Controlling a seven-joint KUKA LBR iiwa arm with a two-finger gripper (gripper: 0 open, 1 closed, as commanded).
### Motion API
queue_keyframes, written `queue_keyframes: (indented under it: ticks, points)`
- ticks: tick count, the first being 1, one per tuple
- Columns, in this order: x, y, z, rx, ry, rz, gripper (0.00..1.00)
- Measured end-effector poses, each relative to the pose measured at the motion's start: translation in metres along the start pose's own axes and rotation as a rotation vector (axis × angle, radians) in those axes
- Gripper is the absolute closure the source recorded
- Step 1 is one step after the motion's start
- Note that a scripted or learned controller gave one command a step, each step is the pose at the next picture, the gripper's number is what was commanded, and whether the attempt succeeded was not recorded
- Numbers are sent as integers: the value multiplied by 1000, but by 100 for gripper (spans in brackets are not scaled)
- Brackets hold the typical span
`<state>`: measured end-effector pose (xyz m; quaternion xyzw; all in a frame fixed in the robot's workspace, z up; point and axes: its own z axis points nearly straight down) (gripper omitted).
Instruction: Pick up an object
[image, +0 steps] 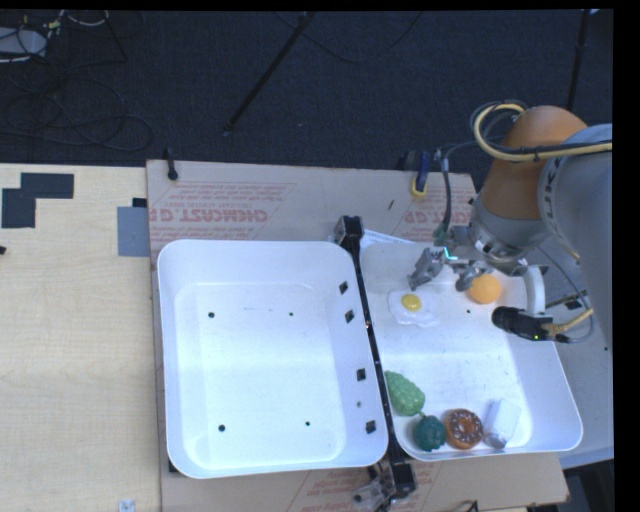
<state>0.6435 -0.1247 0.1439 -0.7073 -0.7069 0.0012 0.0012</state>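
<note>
gripper (447, 268) hangs over right bin (560, 400), fingers spread wide, holding nothing | fried egg (412, 305) just below | orange ball (484, 289) beside | left bin (180, 300) alongside

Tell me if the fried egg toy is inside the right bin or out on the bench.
Inside. The fried egg toy lies flat on the floor of the right bin, near its far end, just below the gripper.

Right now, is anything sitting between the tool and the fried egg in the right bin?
Nothing visible. The tool hangs just above and right of the fried egg, with bare bin floor between. The orange lies off to the right, out of the path.
</note>
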Motion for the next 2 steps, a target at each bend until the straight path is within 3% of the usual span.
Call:
queue_keyframes:
  ticks: [1,2]
  points:
    - [-1,0,-10,0,0,0,100]
    - [-1,0,-10,1,0,0,0]
